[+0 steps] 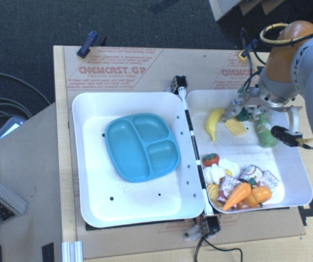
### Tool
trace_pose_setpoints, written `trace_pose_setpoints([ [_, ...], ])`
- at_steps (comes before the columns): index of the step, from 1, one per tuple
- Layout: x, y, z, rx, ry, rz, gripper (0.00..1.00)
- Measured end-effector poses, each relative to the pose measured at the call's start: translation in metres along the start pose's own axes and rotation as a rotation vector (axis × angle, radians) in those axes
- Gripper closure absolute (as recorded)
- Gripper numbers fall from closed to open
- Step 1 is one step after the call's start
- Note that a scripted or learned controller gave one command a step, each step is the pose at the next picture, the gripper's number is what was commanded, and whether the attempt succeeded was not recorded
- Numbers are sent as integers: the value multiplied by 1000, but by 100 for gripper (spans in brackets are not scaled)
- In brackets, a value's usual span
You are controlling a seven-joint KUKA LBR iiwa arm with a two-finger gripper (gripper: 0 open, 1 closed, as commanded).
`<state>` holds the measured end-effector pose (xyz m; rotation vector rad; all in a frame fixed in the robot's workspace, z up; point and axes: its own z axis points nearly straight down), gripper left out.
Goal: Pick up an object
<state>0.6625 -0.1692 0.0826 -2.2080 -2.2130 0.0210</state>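
Camera view: a brown bench board (145,64) printed with red lettering stood on dark carpet, with a blue clamp (86,44) at its far left corner and grey cables on the floor to the left. Two shallow white bins sat side by side on it. The left bin (90,190) held a blue divided plate (142,146), lying flat near the centre. The right bin (303,179) held a yellow banana (214,123) near its far left part, a pale yellow piece (235,126) just beside the banana, and a green bottle (264,131) further right. A heap of toy food lay in the near corner, including an orange carrot (237,195) and a red-and-green piece (211,159). The gripper (248,107) was low over the far part of the right bin, just above the pale yellow piece and the bottle. Whether it was spread or closed could not be determined, and no object was seen held.
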Motion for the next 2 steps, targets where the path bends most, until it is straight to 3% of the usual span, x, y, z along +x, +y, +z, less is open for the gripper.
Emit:
trace_pose_setpoints([
  [1, 0, 3, -13, -13, -4, 1, 100],
  [2, 39, -26, -187, -23, -2, 1, 100],
])
